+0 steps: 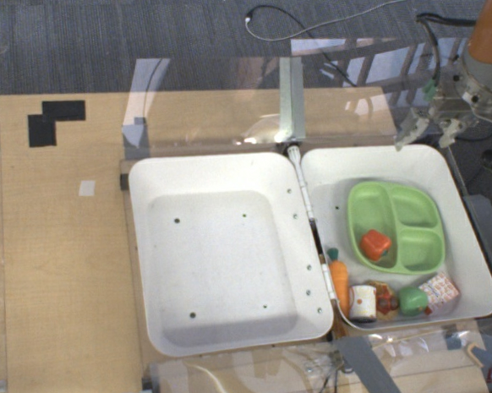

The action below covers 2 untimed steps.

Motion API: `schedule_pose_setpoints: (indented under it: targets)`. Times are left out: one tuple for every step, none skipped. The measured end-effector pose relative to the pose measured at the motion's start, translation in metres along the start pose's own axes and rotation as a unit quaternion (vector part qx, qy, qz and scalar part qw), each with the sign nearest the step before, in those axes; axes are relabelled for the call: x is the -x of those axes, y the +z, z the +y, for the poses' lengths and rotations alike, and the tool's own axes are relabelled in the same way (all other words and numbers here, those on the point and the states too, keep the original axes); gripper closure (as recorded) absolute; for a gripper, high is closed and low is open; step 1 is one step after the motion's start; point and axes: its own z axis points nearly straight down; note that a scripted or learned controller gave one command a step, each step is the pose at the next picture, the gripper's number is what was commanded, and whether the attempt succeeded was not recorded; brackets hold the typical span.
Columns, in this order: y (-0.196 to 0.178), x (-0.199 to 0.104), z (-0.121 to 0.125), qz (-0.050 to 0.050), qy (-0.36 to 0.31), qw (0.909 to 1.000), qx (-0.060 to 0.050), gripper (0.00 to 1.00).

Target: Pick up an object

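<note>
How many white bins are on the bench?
2. The left bin sits beside the right bin, touching along the middle. The right bin holds a green divided plate and small items along its near edge.

Likely a robotics lab, taped wooden bench (55,249), loose cables (317,25), grey carpet (130,22)

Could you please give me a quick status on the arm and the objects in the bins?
Gripper above right bin's far rim, holding nothing. Red object sits in green tray; carrot and other items along near edge. Nothing blocking.
</note>
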Motion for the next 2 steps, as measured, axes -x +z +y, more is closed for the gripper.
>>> schedule_pose_setpoints:
  targets:
    - [-0.0128, -0.0014, 0.0020, -0.001, -0.004, 1.0000, 0.003, 1.00]
    - [-0.0127, -0.0014, 0.0019, -0.001, -0.004, 1.0000, 0.003, 0.00]
